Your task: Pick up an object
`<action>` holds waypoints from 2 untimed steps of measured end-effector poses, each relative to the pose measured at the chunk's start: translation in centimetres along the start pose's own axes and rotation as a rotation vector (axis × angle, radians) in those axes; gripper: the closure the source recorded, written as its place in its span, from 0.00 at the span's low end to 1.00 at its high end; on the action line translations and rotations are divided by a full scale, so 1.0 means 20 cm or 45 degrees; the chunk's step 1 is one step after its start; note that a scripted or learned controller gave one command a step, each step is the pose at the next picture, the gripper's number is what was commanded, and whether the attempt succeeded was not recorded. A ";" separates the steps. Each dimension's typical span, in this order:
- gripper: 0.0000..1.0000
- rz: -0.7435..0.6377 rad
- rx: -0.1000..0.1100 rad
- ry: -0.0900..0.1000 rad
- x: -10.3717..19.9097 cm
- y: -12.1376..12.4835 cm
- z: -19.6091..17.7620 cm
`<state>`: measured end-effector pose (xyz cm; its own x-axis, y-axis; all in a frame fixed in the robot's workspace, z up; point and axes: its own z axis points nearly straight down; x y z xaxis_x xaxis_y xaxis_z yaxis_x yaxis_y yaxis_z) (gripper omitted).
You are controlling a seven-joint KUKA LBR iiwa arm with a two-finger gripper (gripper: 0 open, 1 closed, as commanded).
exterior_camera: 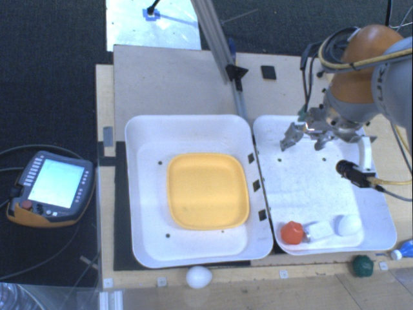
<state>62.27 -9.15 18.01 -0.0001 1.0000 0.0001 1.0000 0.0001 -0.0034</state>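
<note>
White plastic, two shallow bins side by side on a pale bench. Left bin [139, 192]: holds one yellow square plate [208, 190], lying flat near the centre, well apart from the arm and probably not the present target. Right bin [303, 173]: three small items gathered along its near wall, likely settled there because the bin floor slopes or earlier handling pushed them low: an orange-red ball [292, 232] at the near left corner, a small white block [319, 230] just beside it, and a white round object [348, 225] further right, near but seemingly not touching the block. Gripper [307, 136]: hanging over the far end of the right bin, fingers spread apart with nothing between them; grey arm and orange band behind it, entering from the right. Black cylindrical fitting [352, 172] with a cable, below the wrist, over the bin's right side. Judged stage: approach only, no contact made; candidate objects lie well apart from the gripper, toward the near wall. Next move would call for travel toward that wall and a descent; crowding against the rim could block one finger. Outside the bins: white egg-shaped item [199, 277] on the bench front edge, dark green ball [362, 265] at the right front, teach pendant [50, 187] on the dark floor mat at left.
</note>
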 end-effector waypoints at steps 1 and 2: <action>0.00 -0.001 -0.001 0.000 0.05 -0.01 0.24; 1.00 0.000 -0.007 0.000 0.05 0.00 0.18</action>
<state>62.17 -8.24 14.44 0.0000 1.0000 -0.0001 1.0000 0.0000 0.0022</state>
